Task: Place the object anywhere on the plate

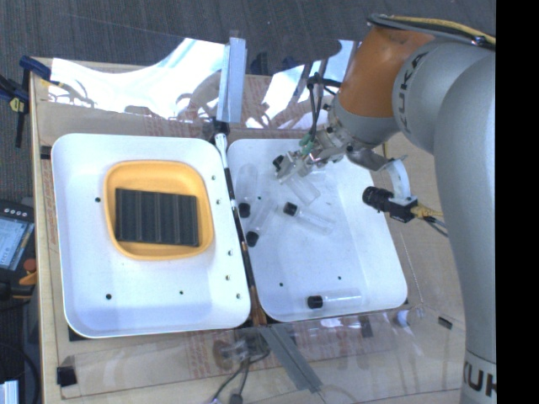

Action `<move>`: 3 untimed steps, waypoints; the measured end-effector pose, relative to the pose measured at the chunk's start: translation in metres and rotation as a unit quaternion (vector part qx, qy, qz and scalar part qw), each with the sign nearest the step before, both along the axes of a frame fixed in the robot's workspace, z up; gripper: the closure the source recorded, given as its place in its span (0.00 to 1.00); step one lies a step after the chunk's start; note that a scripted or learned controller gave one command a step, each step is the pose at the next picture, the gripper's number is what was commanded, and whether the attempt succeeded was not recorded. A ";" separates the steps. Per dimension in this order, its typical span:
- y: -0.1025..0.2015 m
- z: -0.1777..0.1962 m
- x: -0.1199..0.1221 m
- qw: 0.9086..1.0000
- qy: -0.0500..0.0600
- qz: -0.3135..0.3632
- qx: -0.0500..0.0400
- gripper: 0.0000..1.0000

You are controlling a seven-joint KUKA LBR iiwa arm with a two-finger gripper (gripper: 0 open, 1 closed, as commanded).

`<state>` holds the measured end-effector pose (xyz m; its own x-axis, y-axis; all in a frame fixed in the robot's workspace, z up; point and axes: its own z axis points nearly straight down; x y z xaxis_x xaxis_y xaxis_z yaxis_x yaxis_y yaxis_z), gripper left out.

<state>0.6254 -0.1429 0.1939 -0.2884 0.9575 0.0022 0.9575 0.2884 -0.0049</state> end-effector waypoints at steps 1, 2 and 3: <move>0.063 0.011 -0.007 0.994 0.002 0.107 0.001 1.00; 0.063 0.011 -0.007 0.994 0.002 0.106 0.001 0.00; 0.104 -0.005 0.001 0.970 0.001 0.243 0.001 0.00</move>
<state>0.6260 -0.0390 0.1893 -0.7054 0.7088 0.0057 0.7088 0.7054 -0.0052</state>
